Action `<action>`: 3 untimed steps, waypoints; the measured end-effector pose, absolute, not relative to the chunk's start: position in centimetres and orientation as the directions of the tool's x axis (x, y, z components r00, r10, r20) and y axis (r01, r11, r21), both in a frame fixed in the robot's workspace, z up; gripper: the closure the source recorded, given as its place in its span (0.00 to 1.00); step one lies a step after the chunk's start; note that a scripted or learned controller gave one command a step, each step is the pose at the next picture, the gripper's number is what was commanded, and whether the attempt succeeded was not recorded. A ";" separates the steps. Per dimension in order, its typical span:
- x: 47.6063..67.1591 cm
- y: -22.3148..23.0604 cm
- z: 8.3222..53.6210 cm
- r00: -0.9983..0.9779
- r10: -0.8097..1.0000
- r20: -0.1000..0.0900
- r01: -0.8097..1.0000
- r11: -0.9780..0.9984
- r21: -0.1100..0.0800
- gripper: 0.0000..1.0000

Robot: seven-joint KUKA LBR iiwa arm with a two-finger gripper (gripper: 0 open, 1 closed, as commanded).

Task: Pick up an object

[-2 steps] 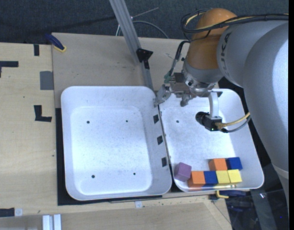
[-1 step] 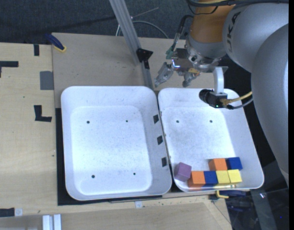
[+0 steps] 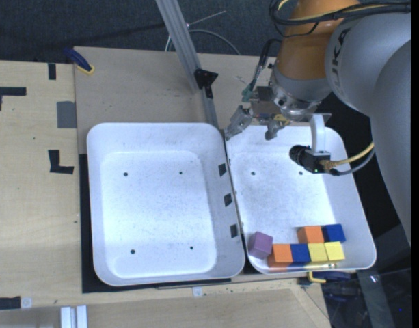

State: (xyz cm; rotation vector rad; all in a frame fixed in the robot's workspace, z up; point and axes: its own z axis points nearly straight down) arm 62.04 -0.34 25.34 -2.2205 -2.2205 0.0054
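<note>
Purple block (image 3: 261, 243) in right bin's (image 3: 353, 203) near corner | pincer (image 3: 253, 125) well apart, spread, holding nothing

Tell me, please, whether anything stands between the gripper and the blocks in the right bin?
Nothing visible does. The gripper hangs at the right bin's far edge; bare floor lies between it and the blocks along the near wall.

Robotics lab: arm (image 3: 359, 53), bench (image 3: 31, 183), bins (image 3: 154, 132).
</note>
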 end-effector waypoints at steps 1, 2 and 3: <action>63.5 2.6 29.2 -0.004 1.000 0.001 1.000 0.004 0.003 0.00; 64.1 2.8 20.3 -0.001 1.000 -0.002 1.000 0.001 -0.010 0.00; 61.7 4.4 19.1 -0.002 1.000 -0.001 1.000 0.002 -0.006 0.00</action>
